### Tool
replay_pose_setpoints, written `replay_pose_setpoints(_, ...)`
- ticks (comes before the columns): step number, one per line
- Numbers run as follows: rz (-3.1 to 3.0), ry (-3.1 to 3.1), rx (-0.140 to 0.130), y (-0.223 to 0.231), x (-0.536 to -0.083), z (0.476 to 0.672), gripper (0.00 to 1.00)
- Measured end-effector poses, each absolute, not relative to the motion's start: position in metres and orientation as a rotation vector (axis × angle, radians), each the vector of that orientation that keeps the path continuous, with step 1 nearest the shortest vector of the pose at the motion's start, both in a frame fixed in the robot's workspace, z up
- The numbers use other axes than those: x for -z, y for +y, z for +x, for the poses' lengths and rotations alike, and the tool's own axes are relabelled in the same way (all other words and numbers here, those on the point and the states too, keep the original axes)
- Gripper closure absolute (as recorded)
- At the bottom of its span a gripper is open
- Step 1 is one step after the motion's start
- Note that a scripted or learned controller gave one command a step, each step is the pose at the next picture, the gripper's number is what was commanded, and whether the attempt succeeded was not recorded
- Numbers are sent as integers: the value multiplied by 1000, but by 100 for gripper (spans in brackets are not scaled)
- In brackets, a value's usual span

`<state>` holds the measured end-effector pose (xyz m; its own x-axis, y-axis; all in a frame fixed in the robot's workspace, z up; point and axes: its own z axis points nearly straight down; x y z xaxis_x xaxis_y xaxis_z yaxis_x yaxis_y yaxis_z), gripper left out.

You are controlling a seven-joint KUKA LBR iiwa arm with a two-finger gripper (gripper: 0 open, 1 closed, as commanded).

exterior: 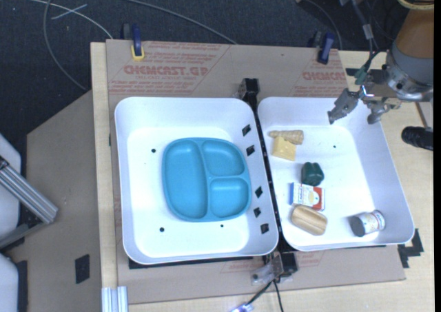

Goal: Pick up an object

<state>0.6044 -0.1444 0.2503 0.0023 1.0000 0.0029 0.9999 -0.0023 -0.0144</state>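
A single fixed camera looked down on the counter (207,63) from above, tilted at a slant rather than straight overhead, so that the far edge of the board sat near the top of the frame and the near edge ran along the bottom. It stood far enough back to take in both white bins whole: the left bin (131,166) and the right bin (386,166) lay side by side across the middle of the picture, with dark floor and loose cables beyond them at the top. The arm (413,49) entered from the right side of the frame, at the upper corner.
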Motion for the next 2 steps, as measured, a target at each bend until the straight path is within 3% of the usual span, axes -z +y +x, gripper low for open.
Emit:
replay_pose_setpoints(1, -2220, -2221, 0, -144, -258, 607, 0)
replay_pose_setpoints(2, -2218, -2217, -5, -148, -215, 605, 0)
